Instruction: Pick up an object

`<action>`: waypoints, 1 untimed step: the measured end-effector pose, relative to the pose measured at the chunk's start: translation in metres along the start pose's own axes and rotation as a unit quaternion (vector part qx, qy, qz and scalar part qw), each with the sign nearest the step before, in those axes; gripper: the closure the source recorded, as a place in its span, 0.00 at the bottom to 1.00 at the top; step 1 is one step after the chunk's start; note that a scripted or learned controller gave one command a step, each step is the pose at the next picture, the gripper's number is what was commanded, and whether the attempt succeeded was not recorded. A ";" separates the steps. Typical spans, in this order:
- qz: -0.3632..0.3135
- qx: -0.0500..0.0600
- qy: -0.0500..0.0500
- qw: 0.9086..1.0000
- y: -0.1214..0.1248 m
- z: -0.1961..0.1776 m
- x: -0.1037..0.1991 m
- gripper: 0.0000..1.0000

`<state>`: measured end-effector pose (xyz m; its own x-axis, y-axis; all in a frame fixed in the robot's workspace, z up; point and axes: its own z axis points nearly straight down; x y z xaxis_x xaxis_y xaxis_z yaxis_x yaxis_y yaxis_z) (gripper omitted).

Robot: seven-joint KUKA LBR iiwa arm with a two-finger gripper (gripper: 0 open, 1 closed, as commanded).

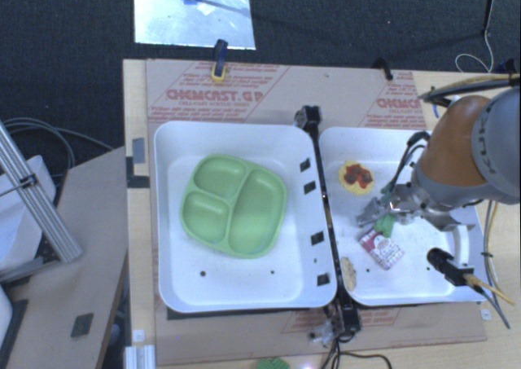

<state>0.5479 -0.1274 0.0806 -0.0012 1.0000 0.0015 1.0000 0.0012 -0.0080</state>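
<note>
Whether the fingers of the gripper [383,214] are spread or pinching cannot be told. Left bin [175,278] holds a green divided plate [234,205], open floor around it. Right bin [346,282]: cracker [348,273] at its left wall, yellow-red toy [356,177], red-white packet [381,249] just below the gripper

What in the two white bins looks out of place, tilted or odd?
Nothing looks spilled or broken. The green divided plastic plate lies turned at a slant in the left bin. A small tan piece sits at the right bin's left edge, against the divider.
</note>
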 end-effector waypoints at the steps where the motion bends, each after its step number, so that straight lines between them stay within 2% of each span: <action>1: 0.000 -0.005 -0.001 1.000 0.002 -0.019 -0.001 1.00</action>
<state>0.5505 -0.1284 0.0993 -0.0003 1.0000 -0.0003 1.0000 0.0003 0.0023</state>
